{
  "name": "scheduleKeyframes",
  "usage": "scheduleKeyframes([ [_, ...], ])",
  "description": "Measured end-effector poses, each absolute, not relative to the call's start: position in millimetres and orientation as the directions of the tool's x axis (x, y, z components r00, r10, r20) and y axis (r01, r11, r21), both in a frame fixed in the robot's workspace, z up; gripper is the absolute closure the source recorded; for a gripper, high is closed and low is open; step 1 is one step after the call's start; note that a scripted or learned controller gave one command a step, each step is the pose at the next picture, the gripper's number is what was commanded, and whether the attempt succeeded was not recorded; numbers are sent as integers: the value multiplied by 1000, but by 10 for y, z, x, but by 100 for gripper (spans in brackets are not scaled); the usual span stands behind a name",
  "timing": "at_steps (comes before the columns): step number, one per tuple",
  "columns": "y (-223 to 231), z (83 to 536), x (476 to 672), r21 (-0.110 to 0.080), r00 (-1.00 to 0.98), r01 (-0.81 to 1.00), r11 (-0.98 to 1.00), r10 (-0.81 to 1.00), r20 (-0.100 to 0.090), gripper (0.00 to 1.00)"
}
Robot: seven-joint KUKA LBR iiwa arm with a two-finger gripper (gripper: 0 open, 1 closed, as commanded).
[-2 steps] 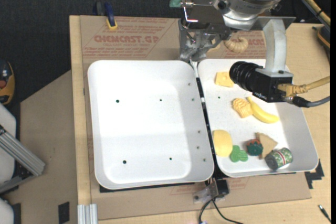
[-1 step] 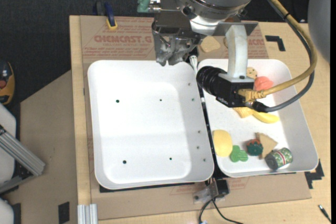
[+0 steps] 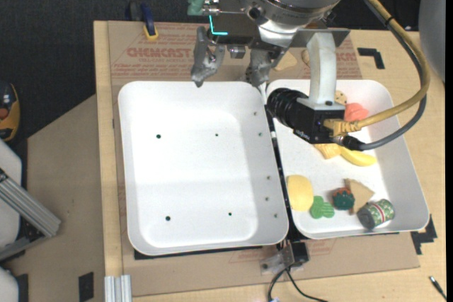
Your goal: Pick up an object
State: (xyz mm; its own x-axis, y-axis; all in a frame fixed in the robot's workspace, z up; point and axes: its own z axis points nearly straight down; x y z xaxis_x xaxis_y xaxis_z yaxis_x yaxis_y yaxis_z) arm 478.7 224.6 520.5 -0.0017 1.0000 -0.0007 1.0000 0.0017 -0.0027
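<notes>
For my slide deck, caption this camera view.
Open two-finger gripper above left white bin's far rim; small toys, including a yellow banana, fill the right white bin.

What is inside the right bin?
In the right bin: a yellow piece, a green piece, a banana, a small can and a pink piece. The arm's black cylinder covers part of it.

Two bins sit side by side on the desk (image 3: 106, 152). The left bin (image 3: 198, 166) touches the right bin (image 3: 396, 173) along one edge. In the right bin, near its front, lie a lemon (image 3: 299, 192), a frog toy (image 3: 322, 209), a small can (image 3: 376, 213) and a wedge (image 3: 358, 189). A banana (image 3: 354, 155) lies behind them, in the middle. The jaws hang over the back edge of the left bin.
</notes>
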Motion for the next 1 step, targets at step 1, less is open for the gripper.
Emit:
scheduleKeyframes([
  [1, 2255, 5314, 4789, 0, -4, 1000, 4, 1000, 1, 100],
])
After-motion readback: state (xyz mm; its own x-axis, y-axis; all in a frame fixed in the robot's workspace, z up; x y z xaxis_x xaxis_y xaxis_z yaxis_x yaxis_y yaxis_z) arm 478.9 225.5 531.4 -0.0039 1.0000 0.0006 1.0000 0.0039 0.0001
